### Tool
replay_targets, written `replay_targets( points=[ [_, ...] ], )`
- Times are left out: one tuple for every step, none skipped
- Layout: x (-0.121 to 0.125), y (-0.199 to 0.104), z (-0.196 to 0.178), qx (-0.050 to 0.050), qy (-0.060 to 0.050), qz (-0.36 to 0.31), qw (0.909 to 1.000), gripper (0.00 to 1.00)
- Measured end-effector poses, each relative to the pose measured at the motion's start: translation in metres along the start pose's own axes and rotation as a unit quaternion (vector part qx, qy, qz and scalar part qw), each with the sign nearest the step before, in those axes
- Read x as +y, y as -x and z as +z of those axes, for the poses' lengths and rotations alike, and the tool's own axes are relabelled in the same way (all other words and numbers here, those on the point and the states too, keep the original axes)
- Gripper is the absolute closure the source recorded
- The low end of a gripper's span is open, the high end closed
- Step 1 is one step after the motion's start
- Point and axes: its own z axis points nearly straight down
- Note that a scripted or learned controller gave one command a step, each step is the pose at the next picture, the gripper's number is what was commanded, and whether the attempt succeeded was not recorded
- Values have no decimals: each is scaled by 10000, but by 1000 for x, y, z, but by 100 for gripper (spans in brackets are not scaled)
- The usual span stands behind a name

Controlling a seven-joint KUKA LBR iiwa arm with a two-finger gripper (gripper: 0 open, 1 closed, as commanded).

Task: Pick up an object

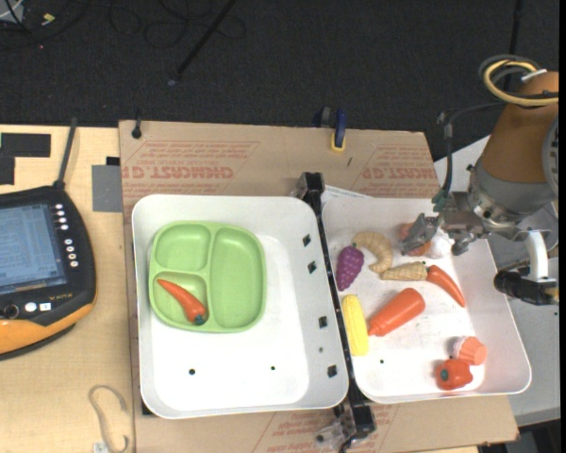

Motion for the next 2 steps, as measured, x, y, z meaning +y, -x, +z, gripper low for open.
replay_targets(
  points=[
    [2, 0, -9, -8, 67, -8, 10000, 0],
    [-2, -1, 51, -9, 61, -13, 10000, 0]
  ],
)
